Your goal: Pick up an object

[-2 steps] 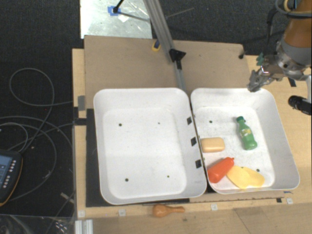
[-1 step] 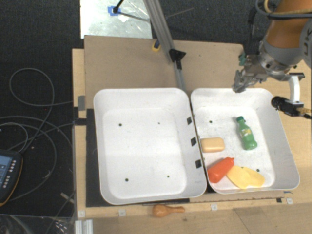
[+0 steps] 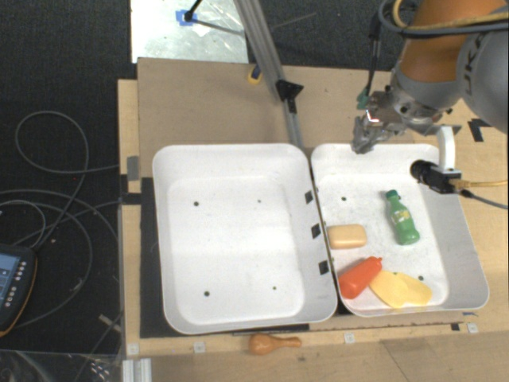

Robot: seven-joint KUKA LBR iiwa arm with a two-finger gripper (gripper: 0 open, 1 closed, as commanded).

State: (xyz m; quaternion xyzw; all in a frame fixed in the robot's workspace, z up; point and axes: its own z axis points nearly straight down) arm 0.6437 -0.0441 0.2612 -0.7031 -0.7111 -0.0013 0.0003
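The right bin holds a green bottle, a tan block, a red piece and a yellow piece. My gripper hangs over the far left corner of that bin, well above and behind the objects. Nothing shows between its fingertips. The red and yellow pieces lie touching near the front edge; the tan block sits by the bin's left wall.
The left bin lies beside the right one. A tan pear-shaped object rests on the bench in front of the bins. A metal pole slants down behind the bins. Cables trail on the floor at left.
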